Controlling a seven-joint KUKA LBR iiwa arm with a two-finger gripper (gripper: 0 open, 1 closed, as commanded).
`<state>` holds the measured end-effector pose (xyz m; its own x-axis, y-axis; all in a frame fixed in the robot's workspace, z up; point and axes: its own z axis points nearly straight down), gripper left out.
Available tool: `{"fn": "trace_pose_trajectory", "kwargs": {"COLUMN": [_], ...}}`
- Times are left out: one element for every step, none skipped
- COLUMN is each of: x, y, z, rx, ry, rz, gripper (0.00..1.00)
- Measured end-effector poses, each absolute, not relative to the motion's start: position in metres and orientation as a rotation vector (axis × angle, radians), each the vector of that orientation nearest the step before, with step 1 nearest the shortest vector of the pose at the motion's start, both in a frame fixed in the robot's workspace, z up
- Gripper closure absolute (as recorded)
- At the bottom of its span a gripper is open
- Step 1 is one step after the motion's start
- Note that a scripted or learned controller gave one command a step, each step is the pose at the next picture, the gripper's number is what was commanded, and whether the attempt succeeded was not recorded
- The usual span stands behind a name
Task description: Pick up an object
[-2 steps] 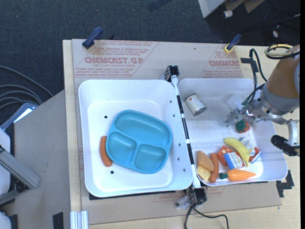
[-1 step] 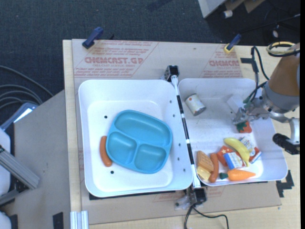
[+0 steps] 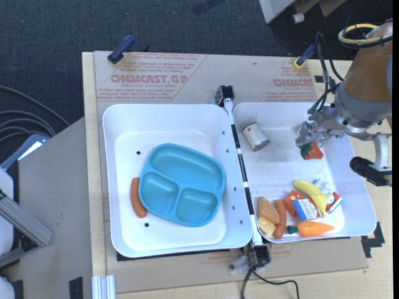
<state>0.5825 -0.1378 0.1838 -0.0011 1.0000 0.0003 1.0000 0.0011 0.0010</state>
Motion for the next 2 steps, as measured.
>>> {"fn": "trace_pose_trajectory", "kwargs": {"x": [0.553,0.487], "y": [-0.060,-0.028], "z": [0.233,0.243], "rx": [2.221,2.223], "ry": [2.224,2.224], "rz": [0.000,-0.002], "gripper": [1.00,1.00]}}
